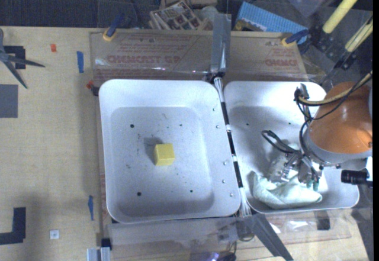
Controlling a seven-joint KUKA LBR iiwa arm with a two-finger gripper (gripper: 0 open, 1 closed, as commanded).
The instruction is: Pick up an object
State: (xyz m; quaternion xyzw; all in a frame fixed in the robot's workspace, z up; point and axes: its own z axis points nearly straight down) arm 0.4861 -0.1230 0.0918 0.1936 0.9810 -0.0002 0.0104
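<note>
Claw (294,174) low in the right white bin (249,100), above a crumpled pale cloth (284,193).
Finger spread and hold: cannot tell. A small yellow foam cube (164,154) lies well left of the claw, in the left white bin (112,135).

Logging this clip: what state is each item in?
yellow block: resting flat in the left bin, untouched.
white cloth: crumpled at the right bin's near edge.
end effector: lowered over the cloth; grasp not discernible.
</note>
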